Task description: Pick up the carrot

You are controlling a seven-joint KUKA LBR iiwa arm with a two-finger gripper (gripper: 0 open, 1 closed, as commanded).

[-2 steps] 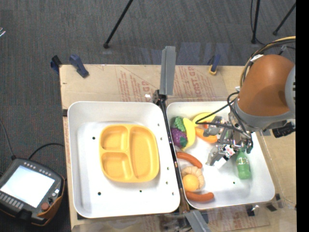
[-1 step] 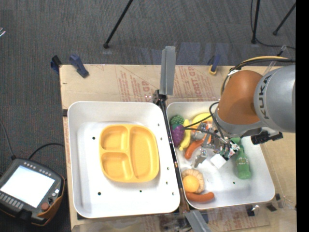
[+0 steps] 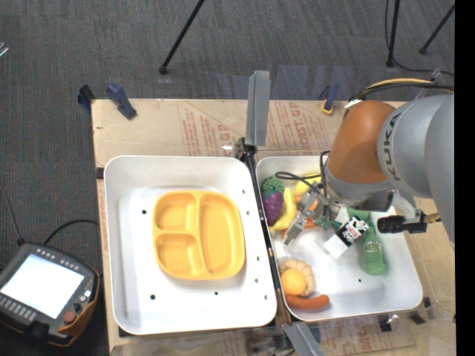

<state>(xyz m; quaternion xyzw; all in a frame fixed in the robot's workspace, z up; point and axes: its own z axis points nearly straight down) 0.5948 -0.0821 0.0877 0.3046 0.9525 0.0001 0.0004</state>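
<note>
Carrot [image 3: 307, 302] lay at right bin's [image 3: 401, 291] near edge, just beside an orange fruit [image 3: 294, 281]; green bottle [image 3: 372, 254], grapes [image 3: 273, 204], banana [image 3: 285, 217] shared that bin. Left bin [image 3: 126, 273] held a yellow divided tray [image 3: 199, 234]. Gripper [image 3: 303, 215] hovered over banana, fingers parted, holding nothing.

Even, fairly bright overhead light, soft shadows inside the white bins [image 3: 119, 199], slightly soft focus throughout.

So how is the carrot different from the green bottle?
The carrot is orange-red, while the green bottle is green. The carrot lies sideways along the near edge of the right bin, whereas the bottle points up and down the picture, nearer the bin's right side. The carrot sits just below a yellow fruit; the bottle sits beside a small white box. Both lie flat in the same bin.
</note>
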